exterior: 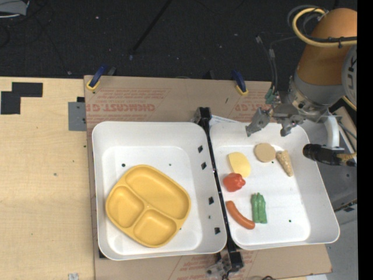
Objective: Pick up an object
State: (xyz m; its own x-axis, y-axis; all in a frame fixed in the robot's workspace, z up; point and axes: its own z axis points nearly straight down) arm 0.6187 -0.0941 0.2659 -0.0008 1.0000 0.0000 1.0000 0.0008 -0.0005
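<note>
My gripper hovers over the far edge of the right bin, its two grey fingers spread open with nothing between them. Just below it lies a tan round cookie, with an ice-cream cone to its right. A pale yellow piece and a red pepper lie nearer the divider. Lower in the bin sit a hot dog sausage and a green vegetable.
The left bin holds a yellow divided plate. A black divider joins the two bins. A black cylinder juts over the right bin's right rim. Blue clamps hold the cardboard at the back.
</note>
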